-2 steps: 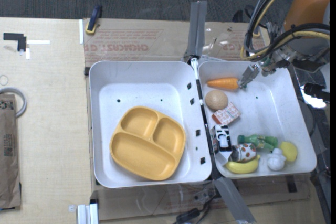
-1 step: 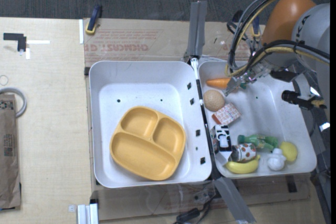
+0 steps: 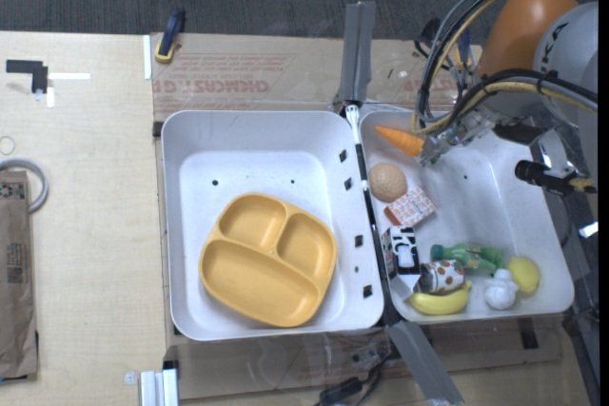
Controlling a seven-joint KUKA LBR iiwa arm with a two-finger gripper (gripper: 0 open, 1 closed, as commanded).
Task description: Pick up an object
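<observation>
The arm (image 3: 542, 24) comes in from the right, its orange band up at about one o'clock of the view, and cables loop down to the gripper (image 3: 440, 145), which sits low over the far left part of the right bin (image 3: 557, 233); whether it is open or closed cannot be told, because the tip is small and tangled with hoses. Just at nine o'clock of the gripper lies an orange carrot (image 3: 401, 141), its near end close to or touching the tip, though nothing can be seen clamped. At six o'clock of the carrot rests a tan round ball (image 3: 387, 181), and below that a red-and-white patterned packet (image 3: 411, 205). Toward the near wall lie a black-and-white small box (image 3: 403, 251), a green bottle (image 3: 468, 255), a banana (image 3: 440, 301), a white ball (image 3: 499, 294) and a lemon (image 3: 523, 275), clustered together. The left bin (image 3: 181, 204) holds a yellow divided plate (image 3: 268, 259), lying flat toward its five o'clock corner
</observation>
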